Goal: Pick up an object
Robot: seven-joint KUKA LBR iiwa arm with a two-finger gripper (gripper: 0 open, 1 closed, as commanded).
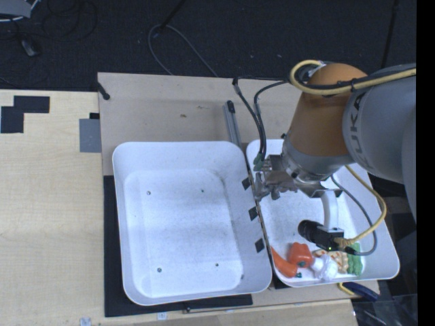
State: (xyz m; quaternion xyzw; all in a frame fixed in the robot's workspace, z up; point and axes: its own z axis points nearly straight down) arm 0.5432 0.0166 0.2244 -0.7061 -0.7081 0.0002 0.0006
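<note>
Arm [353, 124] reaches over the right bin [393, 267], with the gripper [275, 182] low at that bin's far left side, close to the wall shared with the left bin [121, 158]. The wrist hides the gripper from above, so I cannot tell whether it is open or closed, and nothing can be seen in its grasp. Candidate objects are clustered in the near corner of the right bin: an orange-red piece [297, 257], a white piece [321, 267] touching it, and a green-and-yellow piece [353, 263] just beside that. The cluster lies apart from the gripper, toward the near edge. Judgement: approach step, no pick made yet. The next move calls for travelling toward the near corner, centring over one piece, then descending; the tight packing risks a crowded or glancing grasp.
</note>
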